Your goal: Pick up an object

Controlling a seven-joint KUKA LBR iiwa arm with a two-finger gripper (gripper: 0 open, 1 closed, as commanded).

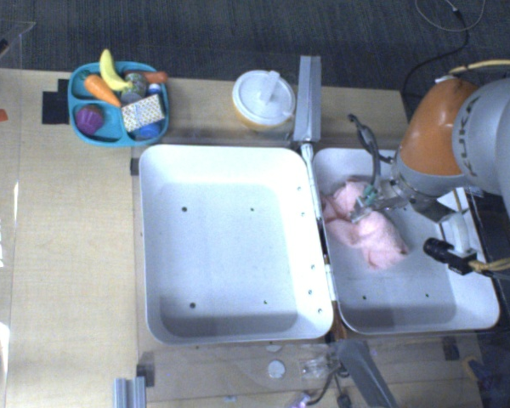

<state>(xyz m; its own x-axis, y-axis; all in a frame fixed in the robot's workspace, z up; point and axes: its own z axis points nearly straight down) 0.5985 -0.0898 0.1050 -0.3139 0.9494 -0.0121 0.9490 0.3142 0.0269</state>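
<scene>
Pink cloth, right bin: hand down on it, grip state indeterminate. Step: grasping. Next: close firmly, lift straight.

A robotics lab test cell, from what my feed gives me.

I see a pale wooden surface carrying two shallow white bins: the left bin and the right bin, side by side with a metal divider post at their seam. A grey industrial arm with an orange band reaches in, cables trail over dark carpet, and a blue tray of toy food and a lidded cup sit behind as props.
</scene>
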